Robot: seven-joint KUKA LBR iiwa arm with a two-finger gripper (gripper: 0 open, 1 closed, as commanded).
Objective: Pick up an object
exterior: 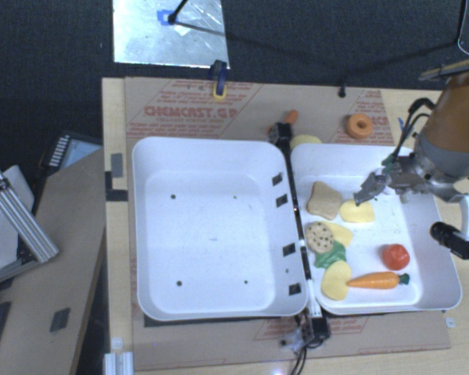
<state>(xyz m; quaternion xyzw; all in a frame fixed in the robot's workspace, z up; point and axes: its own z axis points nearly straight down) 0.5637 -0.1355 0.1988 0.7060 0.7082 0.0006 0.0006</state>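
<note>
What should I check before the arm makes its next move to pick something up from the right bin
1. Gripper is over the right bin: ok.
2. A target lies close: the pale yellow piece sits just below the gripper: ok.
3. Jaws open wide enough: cannot tell.
4. Target has room around it: not ok, the toast slice lies right beside it.
5. Nothing held already: cannot tell.
6. Other options spaced out: the tomato and carrot lie apart from the pile: ok.
</note>
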